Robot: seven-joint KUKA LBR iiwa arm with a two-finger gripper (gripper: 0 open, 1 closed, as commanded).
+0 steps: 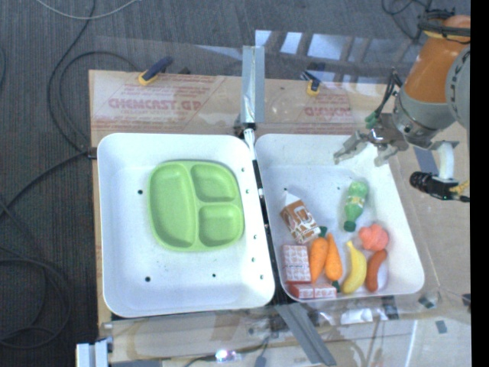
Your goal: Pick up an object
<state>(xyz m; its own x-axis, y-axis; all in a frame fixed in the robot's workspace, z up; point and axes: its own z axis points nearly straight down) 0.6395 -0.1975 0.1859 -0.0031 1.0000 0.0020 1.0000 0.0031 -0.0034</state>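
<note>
My gripper point(365, 151) hangs over the far right part of the right bin point(313, 163), fingers spread open with nothing between them. Below it in that bin lie a green bottle point(354, 203), a brown carton point(299, 220), a red-and-white box point(296, 263), two carrots point(326, 258), a banana point(354, 267), a sausage point(374, 270) and an orange-pink fruit point(374, 237). The green bottle is the nearest item, a short way in front of the fingers.
The left bin point(122, 274) holds a green divided plate point(196, 205). A metal divider point(250, 90) runs between the bins at the back. The grey arm with its orange band point(432, 67) reaches in from the upper right. Cables trail on the floor at left.
</note>
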